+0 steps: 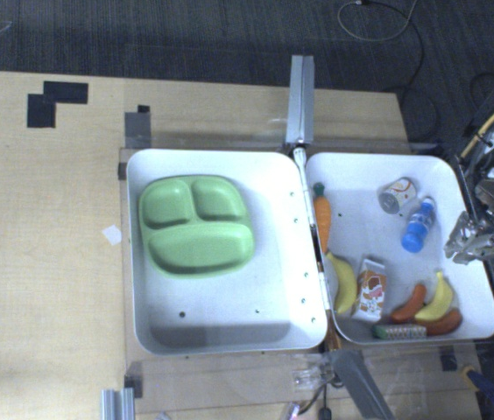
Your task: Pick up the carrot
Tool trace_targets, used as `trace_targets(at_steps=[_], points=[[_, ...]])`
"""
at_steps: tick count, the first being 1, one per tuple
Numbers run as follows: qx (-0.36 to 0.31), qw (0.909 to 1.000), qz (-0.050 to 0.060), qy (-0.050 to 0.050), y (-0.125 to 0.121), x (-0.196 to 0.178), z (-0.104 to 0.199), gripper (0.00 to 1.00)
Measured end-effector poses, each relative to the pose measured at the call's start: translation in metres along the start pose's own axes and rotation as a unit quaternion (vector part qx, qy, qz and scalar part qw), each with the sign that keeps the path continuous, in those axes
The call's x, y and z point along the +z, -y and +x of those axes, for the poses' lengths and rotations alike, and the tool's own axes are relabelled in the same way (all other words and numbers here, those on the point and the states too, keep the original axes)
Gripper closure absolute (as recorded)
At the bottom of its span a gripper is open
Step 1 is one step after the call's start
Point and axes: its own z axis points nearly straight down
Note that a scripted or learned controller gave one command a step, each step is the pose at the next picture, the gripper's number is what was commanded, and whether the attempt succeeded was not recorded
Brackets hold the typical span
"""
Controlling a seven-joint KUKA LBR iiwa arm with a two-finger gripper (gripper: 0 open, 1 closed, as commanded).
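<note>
The carrot (322, 220) lies against the left wall of the right bin (352, 175), near its upper left corner, green top pointing up. Below it along the same wall lies a banana (344, 283), with a small carton (370, 291) just beside. A can (397, 195) and blue bottle (417, 227) sit toward the upper right. The gripper (472, 243) hangs at the bin's right edge, well apart from the carrot; how wide it stands I cannot tell. A green tray (196, 224) rests in the left bin (221, 326)
</note>
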Motion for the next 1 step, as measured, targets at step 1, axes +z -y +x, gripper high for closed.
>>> trace_targets(at_steps=[1], points=[[-0.205,0.9788,-0.001,0.000,-0.0188,0.0165,0.0177,1.00]])
